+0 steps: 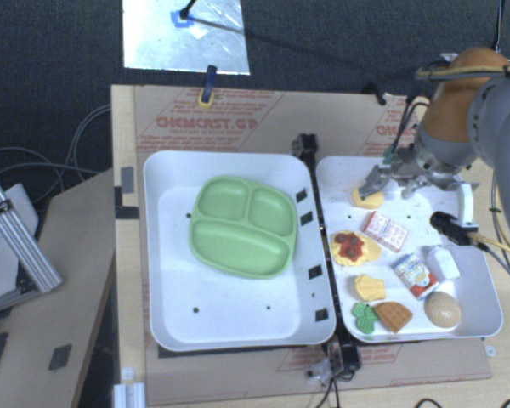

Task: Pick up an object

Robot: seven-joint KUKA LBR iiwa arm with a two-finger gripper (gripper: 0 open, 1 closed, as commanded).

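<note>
My gripper (393, 183) hangs low over the far left part of the right bin (484, 266), its fingers spread open with nothing between them. A small yellow wedge (367, 197) lies just left of and below the left finger, close to it but apart. Nearer the front lie a pink and white box (385, 230), a yellow disc with a red topping (354, 247), a red, white and blue carton (412, 274), a yellow block (370, 287), a green piece (365, 317), a brown slice (393, 316) and a beige ball (443, 308).
The left bin (166, 228) holds a green divided plate (240, 226). A black ridge with clips (317, 228) separates the two bins. The arm's orange band (459, 100) rises at the right. A silver sheet (185, 24) lies beyond the bench.
</note>
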